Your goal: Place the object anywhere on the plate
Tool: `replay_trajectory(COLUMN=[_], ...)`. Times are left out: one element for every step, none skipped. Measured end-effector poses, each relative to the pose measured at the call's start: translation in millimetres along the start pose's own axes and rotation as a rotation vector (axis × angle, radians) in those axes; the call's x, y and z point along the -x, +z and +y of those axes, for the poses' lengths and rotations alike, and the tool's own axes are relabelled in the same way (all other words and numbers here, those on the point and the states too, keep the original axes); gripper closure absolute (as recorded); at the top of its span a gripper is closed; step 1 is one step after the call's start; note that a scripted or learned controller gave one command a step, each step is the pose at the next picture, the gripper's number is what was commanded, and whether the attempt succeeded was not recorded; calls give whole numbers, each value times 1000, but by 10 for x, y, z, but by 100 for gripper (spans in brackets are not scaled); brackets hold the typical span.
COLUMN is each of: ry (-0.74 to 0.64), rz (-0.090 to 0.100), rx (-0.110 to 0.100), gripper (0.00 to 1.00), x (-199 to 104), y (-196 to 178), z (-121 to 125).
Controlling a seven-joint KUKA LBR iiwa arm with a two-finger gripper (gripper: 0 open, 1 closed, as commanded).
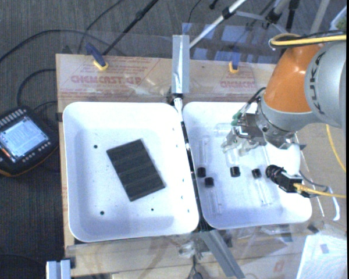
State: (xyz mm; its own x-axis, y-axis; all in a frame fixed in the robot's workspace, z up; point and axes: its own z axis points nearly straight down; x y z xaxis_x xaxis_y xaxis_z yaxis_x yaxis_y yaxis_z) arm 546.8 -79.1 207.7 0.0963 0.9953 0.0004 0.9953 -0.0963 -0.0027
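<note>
- The dark ribbed plate (135, 169) lies bare in the left bin (81, 214), centre-left of frame.
- Small black objects (209, 181) sit in the right bin (291, 214); none placed yet.
- The gripper (239, 144) hovers over the right bin; whether its jaws are apart or together cannot be told.

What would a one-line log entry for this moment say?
arm: over right white bin | dark ribbed rectangular plate: left white bin | small black pieces: right bin floor

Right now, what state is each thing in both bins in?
Dark plate: flat in the left bin, turned at an angle, nothing on it.
Small black blocks: four, loose and apart on the right bin floor.
Tool: over the right bin, above the blocks; its grip cannot be made out.
</note>
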Motion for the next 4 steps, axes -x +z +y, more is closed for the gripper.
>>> replay_trajectory(ry=[45, -198, -305, -304], rz=[-1, -2, -3, -3], rx=[-1, 0, -1, -1], gripper=[100, 100, 100, 0], x=[-960, -1775, -2333, -2333], y=[-93, -213, 150, 148], z=[-334, -275, 59, 60])
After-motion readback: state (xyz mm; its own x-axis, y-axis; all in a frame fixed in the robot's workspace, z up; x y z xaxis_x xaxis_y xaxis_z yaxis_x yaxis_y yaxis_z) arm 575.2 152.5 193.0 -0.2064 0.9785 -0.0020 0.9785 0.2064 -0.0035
